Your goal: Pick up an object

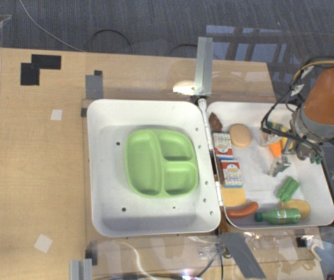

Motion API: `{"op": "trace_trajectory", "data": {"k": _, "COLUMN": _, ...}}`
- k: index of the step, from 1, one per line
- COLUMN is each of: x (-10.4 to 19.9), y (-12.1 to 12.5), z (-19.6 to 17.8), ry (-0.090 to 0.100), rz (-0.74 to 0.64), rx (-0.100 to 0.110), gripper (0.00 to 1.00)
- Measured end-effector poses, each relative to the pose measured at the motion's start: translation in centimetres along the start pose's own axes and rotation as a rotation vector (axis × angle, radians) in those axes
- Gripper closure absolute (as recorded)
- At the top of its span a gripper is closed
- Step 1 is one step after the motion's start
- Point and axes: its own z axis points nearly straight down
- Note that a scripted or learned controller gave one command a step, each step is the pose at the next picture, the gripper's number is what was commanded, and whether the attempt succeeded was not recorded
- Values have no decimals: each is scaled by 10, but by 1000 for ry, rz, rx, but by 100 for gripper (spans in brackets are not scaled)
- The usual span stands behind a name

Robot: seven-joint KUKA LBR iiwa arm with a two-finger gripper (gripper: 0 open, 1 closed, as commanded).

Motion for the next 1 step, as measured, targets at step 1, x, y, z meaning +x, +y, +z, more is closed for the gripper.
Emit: {"op": "trace_trajectory", "data": {"k": 1, "x": 15, "y": 28, "z": -1, "ry": -3, "rz": -37, "rx": 0, "gripper": 0}}
